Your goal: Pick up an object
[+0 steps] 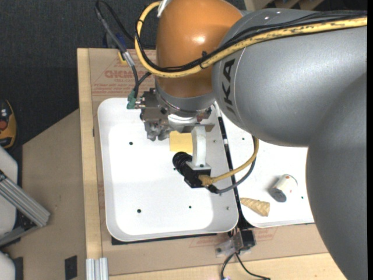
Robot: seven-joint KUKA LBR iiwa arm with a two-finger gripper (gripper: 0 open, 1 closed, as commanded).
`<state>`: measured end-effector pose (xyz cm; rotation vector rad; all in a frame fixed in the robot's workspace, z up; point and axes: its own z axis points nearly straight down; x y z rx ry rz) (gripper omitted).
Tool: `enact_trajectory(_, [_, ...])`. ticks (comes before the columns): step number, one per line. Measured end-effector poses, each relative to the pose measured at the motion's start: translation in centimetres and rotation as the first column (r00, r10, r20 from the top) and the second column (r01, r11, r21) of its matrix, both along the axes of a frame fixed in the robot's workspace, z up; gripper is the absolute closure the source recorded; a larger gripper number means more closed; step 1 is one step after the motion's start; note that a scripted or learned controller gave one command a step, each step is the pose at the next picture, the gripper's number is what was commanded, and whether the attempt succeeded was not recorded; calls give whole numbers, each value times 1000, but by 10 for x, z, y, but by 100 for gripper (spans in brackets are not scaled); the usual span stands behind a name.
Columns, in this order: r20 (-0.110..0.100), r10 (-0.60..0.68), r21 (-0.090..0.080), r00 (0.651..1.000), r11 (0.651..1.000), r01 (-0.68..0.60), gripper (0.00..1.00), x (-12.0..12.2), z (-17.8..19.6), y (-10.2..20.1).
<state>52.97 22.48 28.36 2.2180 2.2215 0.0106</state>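
While looking down on the bench [90, 156], counted two shallow white bins side by side: a left bin [116, 179] and a right bin [291, 216]. Counted three loose things in all. Found one pale yellow square [181, 143] flat on the floor of the left bin, toward its far right part, partly hidden under the wrist. Found one tan cone [256, 205] on its side in the right bin, close to the near left corner and just beside the wall shared with the left bin. Found one short white cylinder [284, 186] with a dark end near the cone, apart from it. Saw one grey arm [291, 69] with an orange band reaching in from the right and covering most of the right bin. Made out the hand [155, 130] low over the left bin, just left of the yellow square; could not tell whether released, clenched or grasping anything. Noted bare white floor across the left and near parts of the left bin, out to its rounded rim. Noted only a near strip of the right bin's floor in view, around the cone and cylinder.
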Motion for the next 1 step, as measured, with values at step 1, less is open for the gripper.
enact_trajectory(1, [-2, 0, -1, 1000, 1000, 0, 100, -12, 27, 0])
